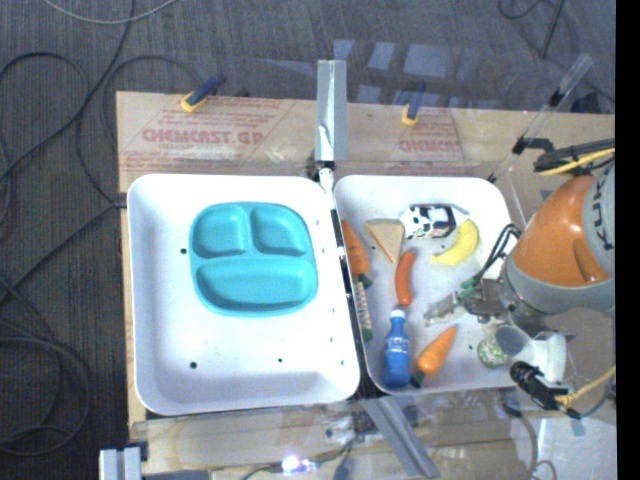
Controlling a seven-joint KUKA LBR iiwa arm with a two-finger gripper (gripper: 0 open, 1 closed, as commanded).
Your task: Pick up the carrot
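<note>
The tool (pixel 447 308) hangs low over the right bin (pixel 497 196), but whether it is open or closed cannot be told here. The carrot (pixel 436 351) lies tilted just below it, free of its grip, beside a blue bottle (pixel 396 348).

Beneath my bench lies a dark grey carpeted floor (pixel 120 58), ribbed in fine lines. Thin cables (pixel 70 8) loop across it at the far left, and darker ones (pixel 30 298) curl along the left edge; more trail at the far right (pixel 540 3). My bench top is a pale brown board (pixel 230 133) with faded red lettering. Two yellow clamps (pixel 200 93) (pixel 408 113) grip its far edge. A grey metal post (pixel 326 108) stands at the far middle of the board. At the near edge, metal brackets (pixel 385 428) and a small bright light (pixel 292 463) show. Light falls evenly, with soft reflections on clear sheeting (pixel 390 63) at the far side.
</note>
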